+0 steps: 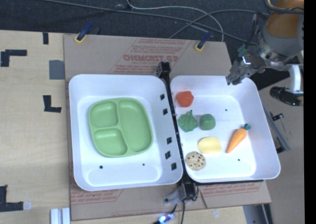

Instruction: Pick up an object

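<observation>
Brown cardboard (148,55), red "CHEMCAST GP" lettering (150,58)

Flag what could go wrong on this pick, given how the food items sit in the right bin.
The gripper hovers at the right bin's far corner, away from every item. The green leafy piece and green ball sit close together, so a grasp may nudge both. The cookie lies flat and touches the yellow piece, likely hard to pinch.

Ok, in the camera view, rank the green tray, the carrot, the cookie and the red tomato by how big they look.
1. green tray, by far the largest
2. carrot
3. cookie and red tomato: they look about alike, so I won't rank them.
</observation>
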### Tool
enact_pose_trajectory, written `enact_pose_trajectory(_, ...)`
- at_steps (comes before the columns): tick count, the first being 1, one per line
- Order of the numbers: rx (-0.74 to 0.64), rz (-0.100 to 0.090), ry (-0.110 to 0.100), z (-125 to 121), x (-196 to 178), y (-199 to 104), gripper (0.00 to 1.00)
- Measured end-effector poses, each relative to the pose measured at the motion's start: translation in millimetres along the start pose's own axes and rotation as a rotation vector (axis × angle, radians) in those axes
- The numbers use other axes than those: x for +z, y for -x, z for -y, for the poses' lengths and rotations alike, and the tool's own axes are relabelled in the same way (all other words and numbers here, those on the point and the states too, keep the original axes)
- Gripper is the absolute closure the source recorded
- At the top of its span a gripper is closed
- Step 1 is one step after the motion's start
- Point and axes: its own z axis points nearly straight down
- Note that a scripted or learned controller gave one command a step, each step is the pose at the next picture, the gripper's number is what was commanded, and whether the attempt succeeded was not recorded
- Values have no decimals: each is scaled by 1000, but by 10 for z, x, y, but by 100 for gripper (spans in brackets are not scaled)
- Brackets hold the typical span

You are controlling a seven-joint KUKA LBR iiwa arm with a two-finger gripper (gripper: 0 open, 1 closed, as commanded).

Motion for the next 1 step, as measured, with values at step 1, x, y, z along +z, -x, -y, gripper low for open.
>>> enact_pose_trajectory(1, -3, -1, -5, 79, -24, -464, 100)
